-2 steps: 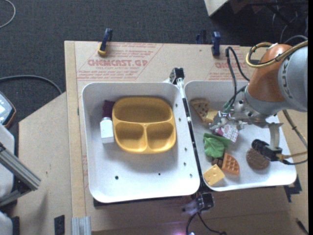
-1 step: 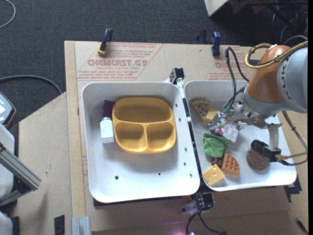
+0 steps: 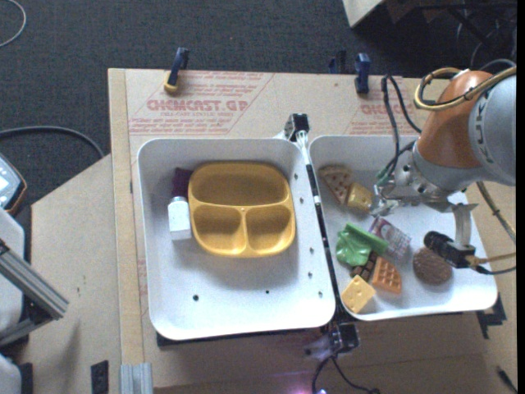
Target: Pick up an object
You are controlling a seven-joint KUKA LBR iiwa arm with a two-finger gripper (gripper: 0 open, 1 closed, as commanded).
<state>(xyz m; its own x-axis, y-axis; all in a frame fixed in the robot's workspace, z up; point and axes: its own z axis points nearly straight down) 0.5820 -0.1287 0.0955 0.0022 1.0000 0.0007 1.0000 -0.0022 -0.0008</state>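
Taking the right bin [image 3: 484,298] as the landmark and starting at its near edge: a yellow cheese wedge [image 3: 358,294] lies in the near-left corner, a waffle piece [image 3: 386,276] just beyond it, and a brown cookie [image 3: 431,267] toward the near-right side. Next in come a green crumpled item [image 3: 354,245] against the left wall and a small clear packet [image 3: 392,238] beside it, about mid-bin. Past those, in the far-left part, lie a brown wafer [image 3: 334,178] and a yellow block [image 3: 358,196], touching.

The pincer [image 3: 384,202] hangs over the far middle of the bin, with nothing visibly between its tips; how wide it stands I cannot tell. The likeliest target, I judge, is the yellow block, just to the pincer's left, or the packet just nearer; both are close by.
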